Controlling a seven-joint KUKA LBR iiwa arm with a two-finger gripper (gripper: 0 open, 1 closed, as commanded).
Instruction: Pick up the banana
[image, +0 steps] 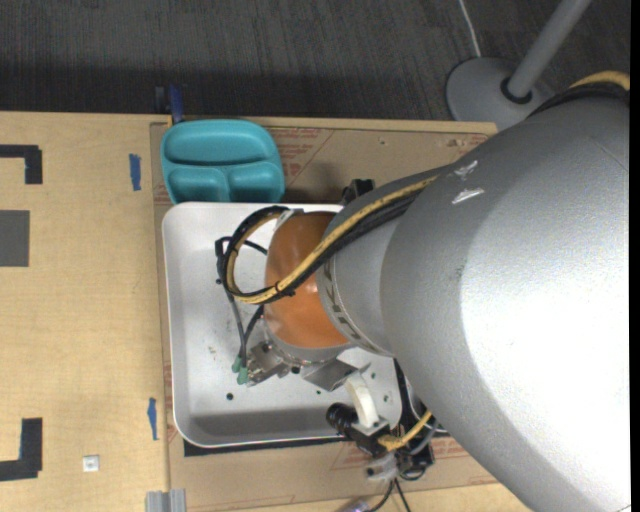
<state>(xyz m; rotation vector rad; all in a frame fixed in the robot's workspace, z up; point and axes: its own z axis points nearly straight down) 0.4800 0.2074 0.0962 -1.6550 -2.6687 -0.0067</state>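
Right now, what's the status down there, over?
Grey arm with orange band low over shallow white bin. Yellow banana hidden from this angle. Teal plastic tray beyond the bin.

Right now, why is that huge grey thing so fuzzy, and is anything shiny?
In the camera view, the grey arm sits close to the lens, so it looks soft and huge; the white bin lower down is sharper, evenly lit, with a dark shadow under the orange band.

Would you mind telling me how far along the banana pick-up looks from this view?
Done: the grey arm with its orange band has reached down into the shallow white bin. In hand: nothing I can confirm; the arm hides its gripper, and I cannot make out a banana. Left: the grasp and lift. A teal plastic tray sits beyond the bin.
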